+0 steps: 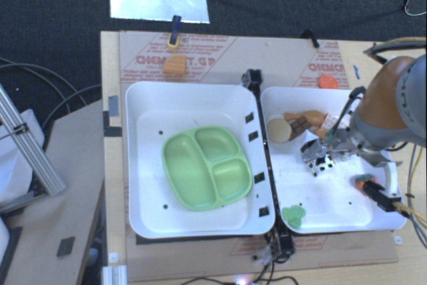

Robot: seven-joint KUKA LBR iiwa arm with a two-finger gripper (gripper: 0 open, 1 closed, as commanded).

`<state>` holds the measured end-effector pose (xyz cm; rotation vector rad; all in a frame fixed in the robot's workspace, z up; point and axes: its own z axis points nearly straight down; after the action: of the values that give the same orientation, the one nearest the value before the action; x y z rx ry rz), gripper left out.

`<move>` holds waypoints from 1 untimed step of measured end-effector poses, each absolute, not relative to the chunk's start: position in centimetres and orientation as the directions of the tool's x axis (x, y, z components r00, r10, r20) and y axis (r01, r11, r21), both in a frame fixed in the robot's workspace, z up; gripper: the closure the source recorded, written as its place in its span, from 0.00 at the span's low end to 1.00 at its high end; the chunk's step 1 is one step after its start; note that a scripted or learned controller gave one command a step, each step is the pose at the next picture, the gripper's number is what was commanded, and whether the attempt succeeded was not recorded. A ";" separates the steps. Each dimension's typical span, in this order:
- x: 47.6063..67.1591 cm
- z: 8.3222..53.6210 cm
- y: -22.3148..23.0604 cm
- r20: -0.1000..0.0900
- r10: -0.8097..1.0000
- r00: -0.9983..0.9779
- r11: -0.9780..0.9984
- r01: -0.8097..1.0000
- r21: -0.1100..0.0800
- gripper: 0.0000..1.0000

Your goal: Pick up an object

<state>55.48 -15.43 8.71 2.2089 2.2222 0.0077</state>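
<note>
Green frilled piece (293, 213): near-left corner of the right bin (347, 220), alone, close to the wall.

Black-and-white piece (323, 165): middle of the right bin, just beside the gripper (312, 149) on its near side. Contact cannot be told. By position it is the likeliest object for the pick.

Gripper: low over the middle of the right bin, the arm coming in across the bin's right edge. Parted or closed: cannot tell. No object is visibly in its grasp.

Beige round piece (279, 130), brown piece (301, 122): clustered toward the far-left corner of the right bin, close together.

Green divided plate (208, 167): middle of the left bin (143, 143), lying flat.

Orange block (175, 65): on the bench beyond the left bin's far edge.

Handling note: the black-and-white piece is small and sits apart from the cluster, so it suits a straight descent. Centre the gripper over it before lowering, close only once it sits squarely between, then lift vertically. An off-centre approach would likely nudge so light a piece aside rather than catch it.
</note>
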 end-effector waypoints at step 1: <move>48.3 8.4 -19.3 0.000 1.000 0.005 -0.005 1.000 -0.003 0.00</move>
<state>48.31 -19.29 8.42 2.2281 2.2180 -0.0032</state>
